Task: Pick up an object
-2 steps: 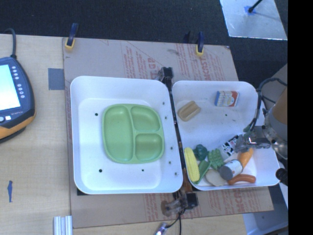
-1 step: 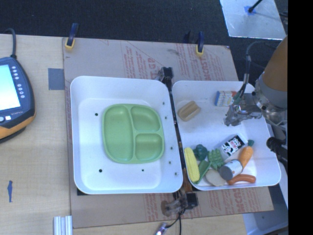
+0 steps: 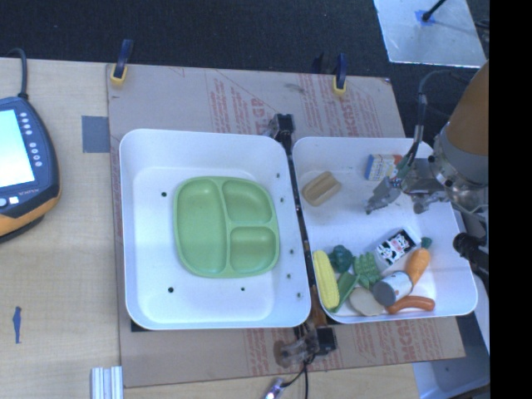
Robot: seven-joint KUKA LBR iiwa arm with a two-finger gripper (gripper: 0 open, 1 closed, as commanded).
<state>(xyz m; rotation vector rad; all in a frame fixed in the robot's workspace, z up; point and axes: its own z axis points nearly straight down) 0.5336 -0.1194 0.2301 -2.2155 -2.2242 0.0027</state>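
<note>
Grey and orange at the far left edge of the frame, a handheld control pendant [image 3: 21,160] lies on the wooden bench. Right of it, the left shallow white plastic bin [image 3: 133,248] holds one thing, a pale green plastic plate with three compartments [image 3: 226,226], lying flat at the bin's centre. The right shallow white plastic bin [image 3: 353,152] carries the candidates for picking. A tan bread-shaped block [image 3: 321,188] lies alone near its upper left, with open floor on all sides. The rest are crowded along the lower edge, apparently heaped there: a yellow toy corn cob [image 3: 325,278], green leafy toy vegetables [image 3: 356,269], a small black-and-white printed carton [image 3: 395,246] and an orange toy carrot [image 3: 417,264]. A small blue-and-white box [image 3: 381,167] sits near the upper right. The two-finger gripper [image 3: 387,196] reaches in from the right edge, low over bare floor in the bin's upper middle, fingers pointing left and slightly spread, nothing between them. No object is lifted yet.
</note>
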